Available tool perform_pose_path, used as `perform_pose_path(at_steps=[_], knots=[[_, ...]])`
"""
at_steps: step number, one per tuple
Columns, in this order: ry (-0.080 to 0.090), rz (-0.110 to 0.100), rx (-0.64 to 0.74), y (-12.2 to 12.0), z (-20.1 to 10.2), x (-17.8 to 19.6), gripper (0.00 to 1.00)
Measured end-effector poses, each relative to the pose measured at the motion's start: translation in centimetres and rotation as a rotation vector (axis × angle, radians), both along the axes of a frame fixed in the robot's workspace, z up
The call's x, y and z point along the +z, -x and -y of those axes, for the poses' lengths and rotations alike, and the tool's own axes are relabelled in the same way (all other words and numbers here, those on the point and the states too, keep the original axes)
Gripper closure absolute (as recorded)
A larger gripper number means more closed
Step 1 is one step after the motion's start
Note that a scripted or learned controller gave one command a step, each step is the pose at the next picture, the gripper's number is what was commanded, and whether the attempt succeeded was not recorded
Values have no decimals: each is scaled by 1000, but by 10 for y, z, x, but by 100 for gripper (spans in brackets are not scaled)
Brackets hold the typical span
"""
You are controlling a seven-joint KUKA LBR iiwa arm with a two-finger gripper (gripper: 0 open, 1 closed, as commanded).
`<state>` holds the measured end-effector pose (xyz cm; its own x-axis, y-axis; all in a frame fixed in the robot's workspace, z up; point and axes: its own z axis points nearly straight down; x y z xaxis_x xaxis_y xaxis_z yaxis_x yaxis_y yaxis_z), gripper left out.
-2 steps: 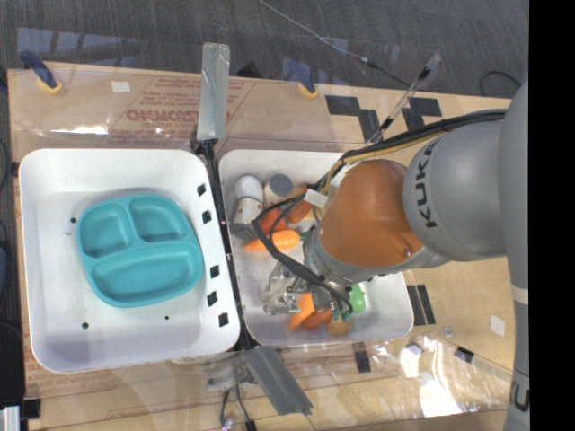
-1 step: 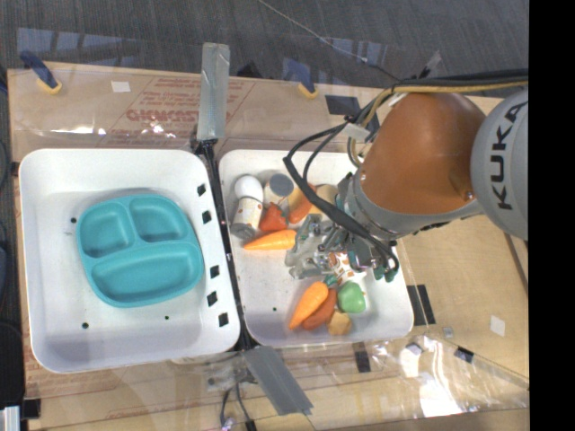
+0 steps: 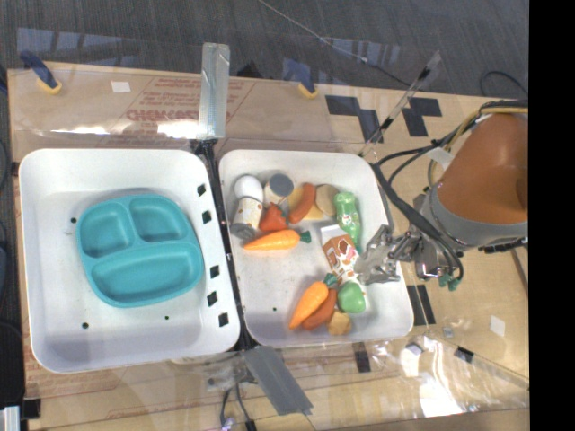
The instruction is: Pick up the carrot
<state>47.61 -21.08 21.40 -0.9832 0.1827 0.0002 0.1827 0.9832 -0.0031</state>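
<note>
The right bin (image 3: 314, 164) serves as the landmark for everything here. Well to its left, inside the left bin (image 3: 36, 268), a teal divided plate (image 3: 139, 250) lies flat, away from the clutter, so it plays no part in the pick.

Inside the right bin, at its left wall, a small white jar (image 3: 249, 200) lies on its side among other toy food. Just right of it and nearer the bin's middle lies a carrot (image 3: 272, 240), long axis across the bin, its green stub pointing right; it sits fairly free on bare floor, which judges it the easier target. A second carrot (image 3: 310, 303) lies near the bin's front wall, tilted and pressed against a green round item (image 3: 352, 300), so fingers would find less room there. Along the bin's right side a green vegetable (image 3: 347, 214) lies lengthwise, and below it a small printed packet (image 3: 340, 251).

At the bin's right wall, the gripper (image 3: 377, 260) hangs low over the rim beside the packet, reaching in from the right. Whether its claw is spread or clenched cannot be told; nothing is seen between its tips. Neither carrot is lifted, so the pick seems not yet done.
</note>
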Motion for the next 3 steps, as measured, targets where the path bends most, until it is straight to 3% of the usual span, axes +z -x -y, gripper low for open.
perform_pose_path(at_steps=[1,2,3], knots=[[5,16,82,-1,-47,244,100],[-7,-8,123,0,-1,48,100],[-5,1,232,-2,-72,34,100]])
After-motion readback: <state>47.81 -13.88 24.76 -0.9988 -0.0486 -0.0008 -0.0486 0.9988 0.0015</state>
